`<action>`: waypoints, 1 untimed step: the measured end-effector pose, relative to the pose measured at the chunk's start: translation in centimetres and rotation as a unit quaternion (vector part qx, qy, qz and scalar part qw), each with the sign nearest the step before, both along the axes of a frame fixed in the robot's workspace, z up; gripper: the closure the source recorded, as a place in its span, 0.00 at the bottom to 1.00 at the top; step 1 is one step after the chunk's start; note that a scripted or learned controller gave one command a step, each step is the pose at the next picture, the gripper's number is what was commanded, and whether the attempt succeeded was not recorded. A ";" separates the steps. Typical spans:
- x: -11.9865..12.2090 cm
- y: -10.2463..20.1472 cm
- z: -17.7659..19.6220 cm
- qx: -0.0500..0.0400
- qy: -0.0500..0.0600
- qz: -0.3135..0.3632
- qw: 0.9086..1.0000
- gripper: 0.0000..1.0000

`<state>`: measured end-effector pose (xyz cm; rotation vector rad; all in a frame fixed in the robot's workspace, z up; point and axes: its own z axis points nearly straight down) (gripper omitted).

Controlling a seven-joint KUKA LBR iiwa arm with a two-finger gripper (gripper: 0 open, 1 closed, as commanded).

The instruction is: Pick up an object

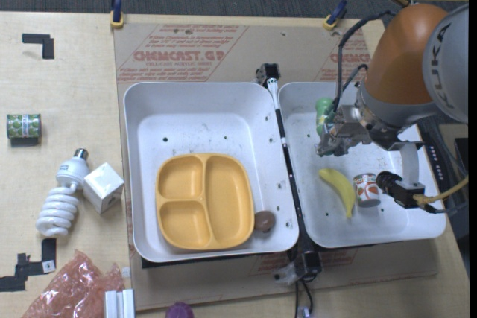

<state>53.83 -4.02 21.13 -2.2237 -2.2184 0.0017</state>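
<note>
On the bare table (59, 86), at the far nine o'clock side, stands a small green can (23, 127); below it, toward eight o'clock, lie a spiral light bulb (61, 197) and a white cube (103, 187), with a pink mesh bag (71, 287) at seven o'clock. The left bin (141, 115) holds a yellow divided plate (205, 200) and, touching its five o'clock corner, a small brown ball (264, 220). In the right bin (298, 108), the pincer (333, 143) hangs low over the bin floor, just beside a green object (323, 114) at its eleven o'clock. How far it is open I cannot tell, and nothing shows in its grip. A banana (340, 191) lies at its six o'clock, apart from it, with a small red-and-white can (365, 190) just to the banana's three o'clock. The pick looks not yet made: every object rests on the bin floor, so closing on one and lifting remain.
</note>
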 end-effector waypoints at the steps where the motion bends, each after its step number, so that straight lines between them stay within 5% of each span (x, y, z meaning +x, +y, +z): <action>1: -1.0 -2.0 -0.8 0.000 -0.001 0.000 1.000 1.00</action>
